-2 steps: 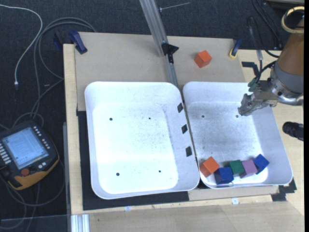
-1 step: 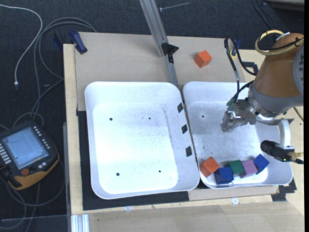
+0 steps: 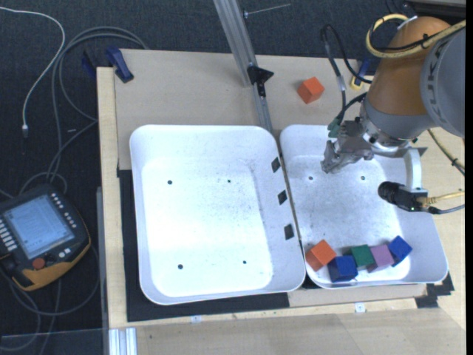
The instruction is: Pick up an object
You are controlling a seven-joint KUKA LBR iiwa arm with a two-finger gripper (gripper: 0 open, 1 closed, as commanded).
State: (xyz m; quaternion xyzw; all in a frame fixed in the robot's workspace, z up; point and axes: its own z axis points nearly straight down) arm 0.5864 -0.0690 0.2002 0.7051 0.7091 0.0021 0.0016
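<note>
A grey robot arm with an orange band reaches in from the right, its two-finger gripper (image 3: 330,163) hanging over the upper part of the right shallow white bin (image 3: 310,143). Whether the tool is open or closed cannot be told at this size, and nothing shows in its grasp. Along the near edge of that bin lie five small blocks in a row: an orange cube (image 3: 321,254), a dark blue cube (image 3: 343,268), a green cube (image 3: 362,256), a pale purple cube (image 3: 381,255) and a blue cube (image 3: 400,248). Another orange cube (image 3: 311,89) sits on the wooden bench (image 3: 185,80) beyond the bins. The left shallow white bin (image 3: 148,198) lies alongside. No writing is legible.
</note>
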